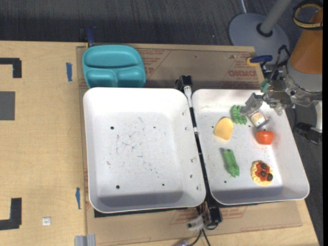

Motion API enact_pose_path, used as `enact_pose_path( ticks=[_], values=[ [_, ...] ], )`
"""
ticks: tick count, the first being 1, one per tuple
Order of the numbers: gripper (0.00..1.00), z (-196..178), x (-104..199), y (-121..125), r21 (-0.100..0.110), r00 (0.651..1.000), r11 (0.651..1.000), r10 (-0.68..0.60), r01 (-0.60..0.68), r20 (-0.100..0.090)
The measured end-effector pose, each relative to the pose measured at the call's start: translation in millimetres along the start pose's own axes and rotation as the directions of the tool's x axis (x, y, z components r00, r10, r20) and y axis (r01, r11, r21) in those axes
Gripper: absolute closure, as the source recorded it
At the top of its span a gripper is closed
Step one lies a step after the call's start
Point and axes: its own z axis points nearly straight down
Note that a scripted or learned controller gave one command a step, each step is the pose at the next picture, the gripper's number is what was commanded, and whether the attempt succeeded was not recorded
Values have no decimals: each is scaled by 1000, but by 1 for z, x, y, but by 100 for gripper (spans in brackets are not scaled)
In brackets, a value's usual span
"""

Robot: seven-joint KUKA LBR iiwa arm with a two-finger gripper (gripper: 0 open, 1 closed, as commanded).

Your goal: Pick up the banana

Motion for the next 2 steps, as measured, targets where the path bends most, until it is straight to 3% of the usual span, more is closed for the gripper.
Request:
enact_pose_path(
  ticks=[1,2],
  values=[
    [0,50,35,-91,0,997,997,-80,80,0],
    [0,47,117,-102,1,864,864,-504,504,-1]
  ],
)
